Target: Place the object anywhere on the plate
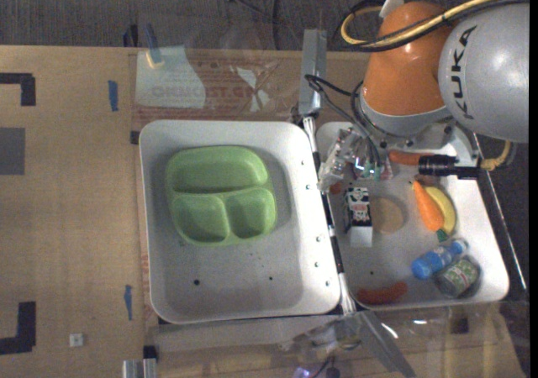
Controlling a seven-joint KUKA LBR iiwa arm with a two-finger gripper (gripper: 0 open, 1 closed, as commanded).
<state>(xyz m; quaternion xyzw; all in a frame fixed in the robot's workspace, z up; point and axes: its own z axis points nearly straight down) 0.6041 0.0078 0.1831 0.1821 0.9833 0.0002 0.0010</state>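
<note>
The milk carton [360, 215], small, white with black cow patches, stands in the right bin [492, 280] near its left wall, just below my end effector [363, 168]. I cannot tell its state from here. The green plate [221, 193], three compartments, sits in the left bin [227, 292].

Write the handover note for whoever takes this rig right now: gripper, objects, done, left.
Gripper: low over the right bin's upper left, just above the milk carton; nothing visibly held.
Plate: green, three compartments, in the left bin, nothing on it.
Right bin also holds a carrot, banana, blue bottle, can, sausage.
Done: nothing placed.
Left: grasp one object, carry it across, set it on the plate.
</note>
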